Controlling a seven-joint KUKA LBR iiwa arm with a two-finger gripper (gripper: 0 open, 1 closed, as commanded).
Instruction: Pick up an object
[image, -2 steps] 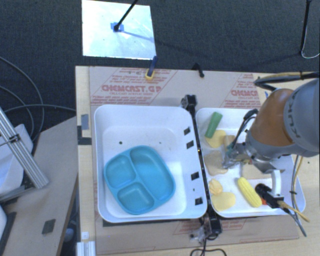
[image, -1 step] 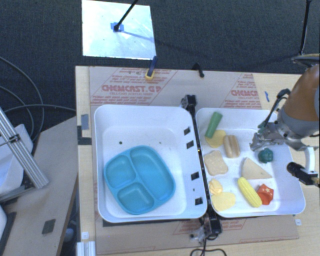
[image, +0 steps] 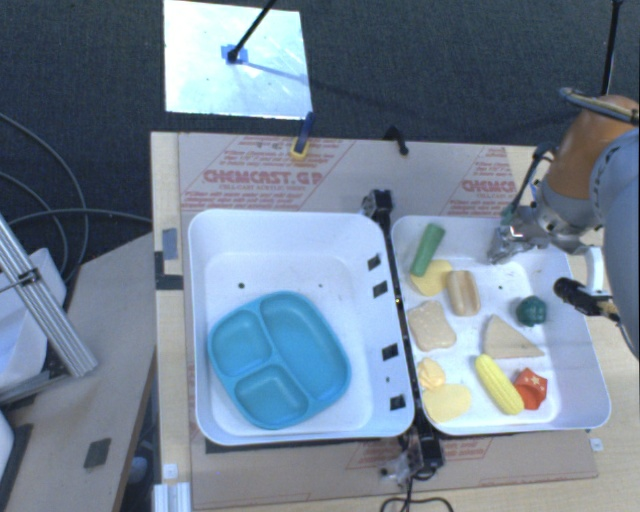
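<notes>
Toy food pieces lay scattered across the right white bin: a green cylinder at the upper left, a pale yellow lump touching its lower end, a tan hot-dog bun just beside that, a beige bread slice, a tan triangular wedge, a dark green ball, a yellow corn cob, a red piece touching the cob's right side, and two pale yellow pieces near the front left corner. The left white bin held a blue three-compartment plate, tilted on its floor. Both bins sat on a cardboard sheet on the counter. The claw hung over the right bin's upper part, above bare floor and apart from the food; how wide it stood could not be told. A black piece of the arm reached over the bin's right rim, near the green ball.
</notes>
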